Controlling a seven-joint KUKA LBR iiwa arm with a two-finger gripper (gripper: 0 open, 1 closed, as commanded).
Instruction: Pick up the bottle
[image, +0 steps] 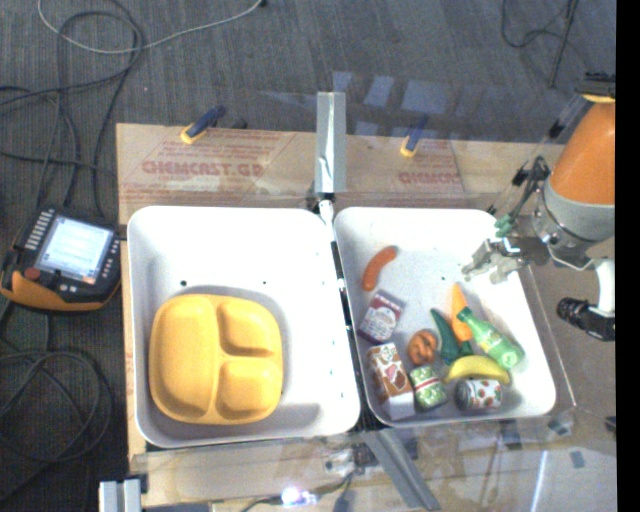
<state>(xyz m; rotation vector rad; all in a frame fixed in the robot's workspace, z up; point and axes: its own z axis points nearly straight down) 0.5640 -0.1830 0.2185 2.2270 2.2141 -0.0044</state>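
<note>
Big yellow tray (216, 356) fills the left bin, toys crowd the right bin (420, 235). Gripper (486, 263) hovers at its far right, fingers spread, holding nothing. Green bottle (490, 340) lies just below it, touching the banana (478, 369); approach stage, needs lowering onto it

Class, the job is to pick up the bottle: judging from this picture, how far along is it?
Done: nothing visible; the green bottle lies in the right bin among the toy food, beside the banana. In hand: the gripper sits over the bin's upper right, apart from the bottle, nothing between its fingers. Left: reach, grasp and lift.
</note>
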